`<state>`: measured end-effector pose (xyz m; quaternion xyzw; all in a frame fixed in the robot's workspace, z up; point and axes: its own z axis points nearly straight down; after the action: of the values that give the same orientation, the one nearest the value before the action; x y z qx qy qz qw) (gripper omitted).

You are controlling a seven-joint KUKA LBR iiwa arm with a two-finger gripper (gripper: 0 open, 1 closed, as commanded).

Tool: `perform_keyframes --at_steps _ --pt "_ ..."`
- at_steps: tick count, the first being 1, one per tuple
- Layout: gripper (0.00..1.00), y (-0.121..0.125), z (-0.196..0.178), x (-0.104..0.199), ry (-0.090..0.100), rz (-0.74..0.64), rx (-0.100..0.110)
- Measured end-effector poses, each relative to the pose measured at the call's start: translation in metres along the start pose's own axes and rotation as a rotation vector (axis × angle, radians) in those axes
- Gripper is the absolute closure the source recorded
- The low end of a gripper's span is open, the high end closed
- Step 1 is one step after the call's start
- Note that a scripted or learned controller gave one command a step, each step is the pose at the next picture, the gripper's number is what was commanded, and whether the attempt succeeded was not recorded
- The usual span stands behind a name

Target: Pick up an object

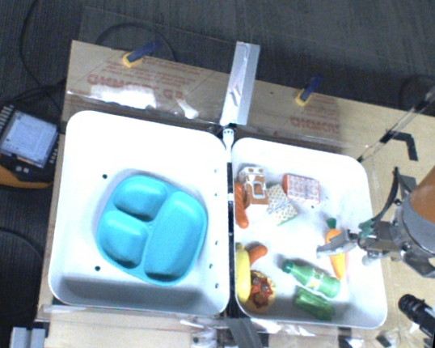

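The right bin (298, 241) holds several small items. My gripper (338, 242) reaches in from the right and hangs low at the bin's right side, just above an orange carrot (339, 265). Whether it touches the carrot cannot be made out. Just below and to its left, a green bottle (311, 277) lies on its side, with a darker green item (313, 305) in front of it. A red box (302, 188) and a checkered packet (282, 208) lie at the back of the bin.
A banana (242, 274) and a red-brown toy (260, 290) lie at the right bin's front left. An orange-and-white toy (252, 182) sits at its back left. The left bin (76, 188) carries a blue divided plate (152, 226).
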<state>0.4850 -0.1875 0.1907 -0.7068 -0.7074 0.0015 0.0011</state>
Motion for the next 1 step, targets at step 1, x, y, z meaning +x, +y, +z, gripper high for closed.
perform_keyframes --at_steps 1 --pt "0.0 0.0042 0.0292 0.0324 0.003 0.22 0.0"
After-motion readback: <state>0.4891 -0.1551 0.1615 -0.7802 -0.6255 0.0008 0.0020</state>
